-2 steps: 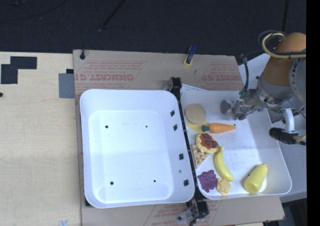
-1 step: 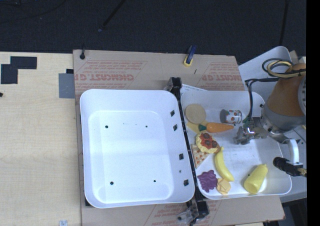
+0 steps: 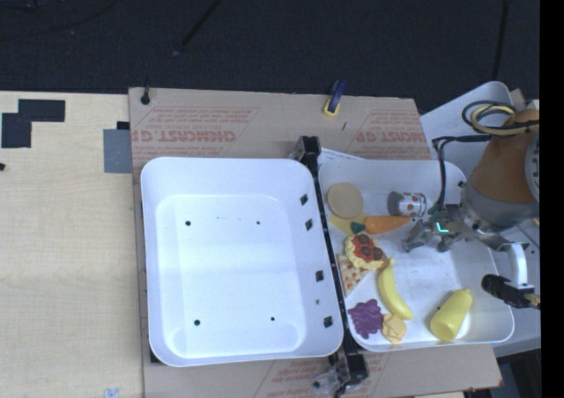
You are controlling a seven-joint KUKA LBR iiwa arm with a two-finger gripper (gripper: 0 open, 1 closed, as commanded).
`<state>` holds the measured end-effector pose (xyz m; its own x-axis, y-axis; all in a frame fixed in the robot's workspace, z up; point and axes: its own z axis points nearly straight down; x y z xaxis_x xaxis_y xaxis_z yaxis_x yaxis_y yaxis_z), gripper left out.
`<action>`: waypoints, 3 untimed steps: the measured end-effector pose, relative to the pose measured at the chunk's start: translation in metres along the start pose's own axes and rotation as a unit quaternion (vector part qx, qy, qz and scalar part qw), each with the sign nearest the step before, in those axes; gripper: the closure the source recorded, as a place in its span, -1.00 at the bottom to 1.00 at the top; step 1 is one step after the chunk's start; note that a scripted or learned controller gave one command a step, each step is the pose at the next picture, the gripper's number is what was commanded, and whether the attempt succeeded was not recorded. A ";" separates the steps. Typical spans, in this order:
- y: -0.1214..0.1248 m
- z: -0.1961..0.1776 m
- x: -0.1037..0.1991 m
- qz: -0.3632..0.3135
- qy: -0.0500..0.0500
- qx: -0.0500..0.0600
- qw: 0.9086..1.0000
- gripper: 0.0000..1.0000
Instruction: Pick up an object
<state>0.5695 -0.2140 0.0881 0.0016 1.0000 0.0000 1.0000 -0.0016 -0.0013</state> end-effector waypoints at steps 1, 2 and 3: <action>0.061 0.000 0.036 -0.003 0.000 -0.002 1.000 -1.00; 0.072 0.002 0.037 0.000 0.001 0.005 1.000 -1.00; 0.049 0.000 0.090 -0.001 -0.001 0.000 1.000 -1.00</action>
